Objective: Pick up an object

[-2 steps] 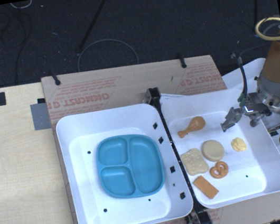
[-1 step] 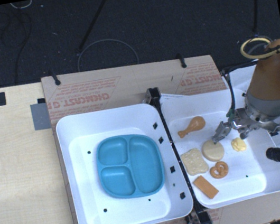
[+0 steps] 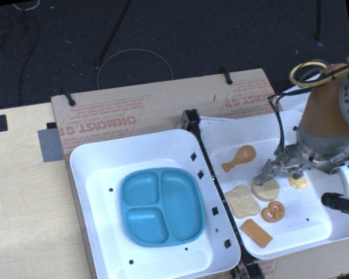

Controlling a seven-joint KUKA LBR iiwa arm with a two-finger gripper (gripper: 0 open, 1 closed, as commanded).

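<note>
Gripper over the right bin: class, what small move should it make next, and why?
Probably a short descent. The gripper sits at the upper edge of the round cracker, with the chicken drumstick and pretzel lying apart from it, so going down there seems likeliest to catch something.

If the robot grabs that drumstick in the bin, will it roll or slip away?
Maybe. The drumstick has a round fat end and a thin handle, so it could swivel or roll if pushed. It looks like smooth plastic, so probably light, stiff and a bit slippery. It lies loose in the right bin, so nothing would stop it.
</note>
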